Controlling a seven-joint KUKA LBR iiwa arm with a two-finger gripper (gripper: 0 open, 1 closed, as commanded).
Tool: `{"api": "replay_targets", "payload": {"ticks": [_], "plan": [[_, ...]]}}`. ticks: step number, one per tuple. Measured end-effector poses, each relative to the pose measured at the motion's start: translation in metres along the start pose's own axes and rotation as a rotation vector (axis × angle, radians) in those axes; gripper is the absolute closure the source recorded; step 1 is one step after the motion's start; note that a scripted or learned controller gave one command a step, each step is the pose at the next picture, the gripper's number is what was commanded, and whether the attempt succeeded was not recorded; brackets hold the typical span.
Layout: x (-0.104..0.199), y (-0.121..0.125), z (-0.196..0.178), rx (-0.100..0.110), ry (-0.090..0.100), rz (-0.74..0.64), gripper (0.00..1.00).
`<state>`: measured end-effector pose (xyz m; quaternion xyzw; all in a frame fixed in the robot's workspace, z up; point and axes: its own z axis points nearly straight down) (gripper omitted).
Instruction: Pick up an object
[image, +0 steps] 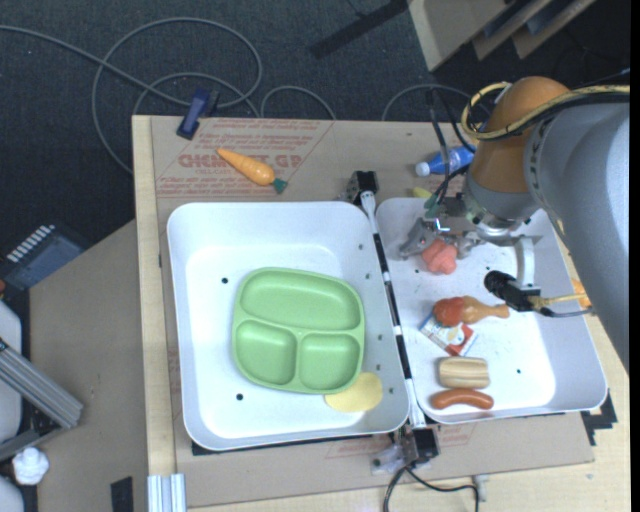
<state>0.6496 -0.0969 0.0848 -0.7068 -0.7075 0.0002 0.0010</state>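
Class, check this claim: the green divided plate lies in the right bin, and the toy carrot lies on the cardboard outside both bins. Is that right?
One detail is wrong. The camera view shows the green divided plate in the left bin, not the right one. The toy carrot does lie on the cardboard outside both bins.

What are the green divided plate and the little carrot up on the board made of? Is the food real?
The green divided plate looks like moulded plastic: even colour, rounded rims, a soft matte sheen. The carrot seems to be toy plastic too: flat orange, smooth, with a stubby green tip. The board under it looks like printed cardboard.
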Motion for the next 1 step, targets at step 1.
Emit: {"api": "replay_targets", "payload": {"ticks": [1], "plan": [[-0.0002, 0.0005, -0.0104, -0.002, -0.002, 0.0, 1.0]]}}
